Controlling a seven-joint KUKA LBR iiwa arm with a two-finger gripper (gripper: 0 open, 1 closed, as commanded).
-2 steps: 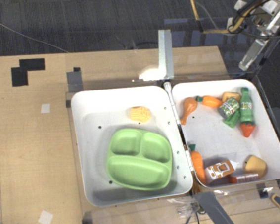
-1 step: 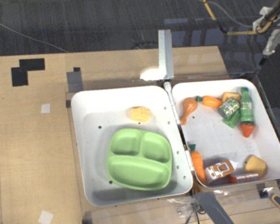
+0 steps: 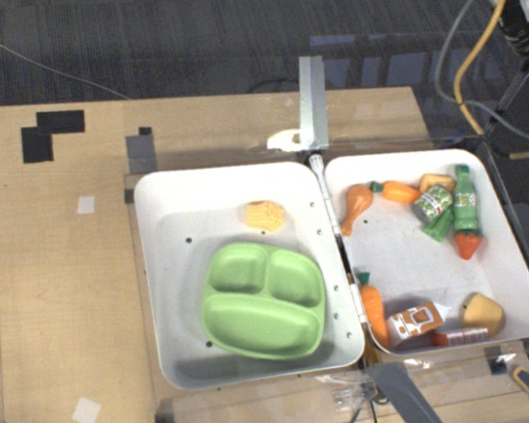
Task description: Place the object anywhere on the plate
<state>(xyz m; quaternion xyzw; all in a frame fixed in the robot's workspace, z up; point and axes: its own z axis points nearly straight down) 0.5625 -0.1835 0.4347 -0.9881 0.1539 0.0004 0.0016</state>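
Observation:
A green plate [image 3: 263,300] with three compartments lies in the left bin [image 3: 171,263], toward its front. A small yellow toy food piece [image 3: 265,216] sits on the bin floor just behind the plate, apart from it. The right bin [image 3: 401,257] holds several toy foods: a drumstick [image 3: 356,206], an orange carrot [image 3: 399,191], a green can [image 3: 433,205], a green bottle [image 3: 465,204], a strawberry [image 3: 467,246], a second carrot [image 3: 373,307], a brown-labelled packet [image 3: 415,321] and a tan wedge [image 3: 482,312].
A metal post [image 3: 312,102] stands behind the divider between the bins. Wooden bench surface [image 3: 55,275] stretches to the left. Yellow and grey cables [image 3: 473,52] hang at the upper right.

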